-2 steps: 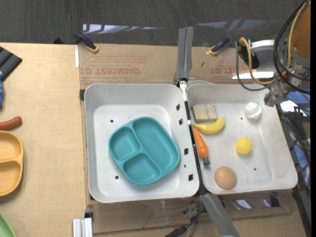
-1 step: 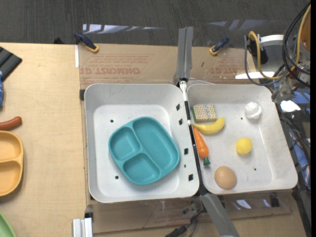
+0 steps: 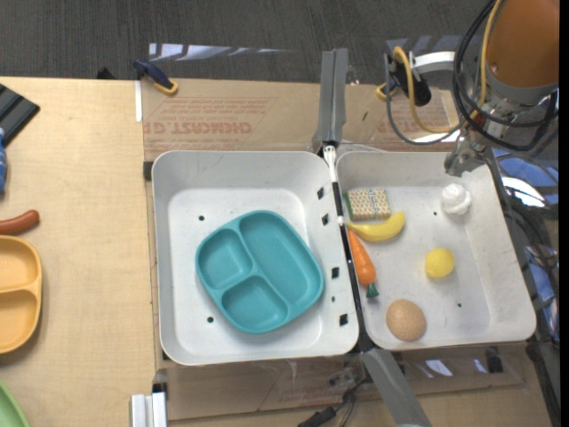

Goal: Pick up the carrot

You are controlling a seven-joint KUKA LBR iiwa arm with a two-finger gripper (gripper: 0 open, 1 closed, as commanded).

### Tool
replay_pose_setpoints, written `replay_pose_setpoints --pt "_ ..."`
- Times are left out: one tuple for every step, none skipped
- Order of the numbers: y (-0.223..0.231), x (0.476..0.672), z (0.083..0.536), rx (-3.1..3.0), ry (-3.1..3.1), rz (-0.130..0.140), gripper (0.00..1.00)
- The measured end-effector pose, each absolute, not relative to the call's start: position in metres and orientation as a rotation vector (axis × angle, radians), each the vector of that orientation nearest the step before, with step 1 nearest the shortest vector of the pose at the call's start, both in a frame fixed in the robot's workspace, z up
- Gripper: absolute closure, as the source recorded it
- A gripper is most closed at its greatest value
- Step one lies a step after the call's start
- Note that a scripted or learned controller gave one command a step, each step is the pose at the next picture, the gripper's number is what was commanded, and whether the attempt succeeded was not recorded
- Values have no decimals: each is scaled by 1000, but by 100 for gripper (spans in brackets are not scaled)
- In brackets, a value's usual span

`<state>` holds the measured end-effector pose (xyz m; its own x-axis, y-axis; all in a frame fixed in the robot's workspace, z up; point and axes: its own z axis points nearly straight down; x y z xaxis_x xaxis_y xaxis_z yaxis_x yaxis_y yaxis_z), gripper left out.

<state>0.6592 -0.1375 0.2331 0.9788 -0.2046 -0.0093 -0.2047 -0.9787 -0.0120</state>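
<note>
The carrot (image 3: pixel 362 261) is small and orange with a green stub at its near end. It lies against the left wall of the right bin (image 3: pixel 498 283), just below a banana (image 3: pixel 378 228). My gripper (image 3: pixel 464 157) hangs under the grey wrist at the right bin's far right corner, just above a white lumpy item (image 3: pixel 455 199). It is well away from the carrot, up and to the right of it, and nothing shows in its grasp.
The right bin also holds a speckled block (image 3: pixel 368 203), a yellow lemon (image 3: pixel 439 262) and a brown egg-shaped item (image 3: pixel 405 319). In the left bin (image 3: pixel 178 238) lies a teal divided plate (image 3: pixel 258 269). Cables (image 3: pixel 418 105) loop behind the bins.
</note>
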Motion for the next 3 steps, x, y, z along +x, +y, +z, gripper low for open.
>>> replay_pose_setpoints --pt "-143 652 219 -3114 322 15 100" --pt "-166 642 254 -3113 320 9 100" --pt "-166 635 224 -3115 316 15 100"
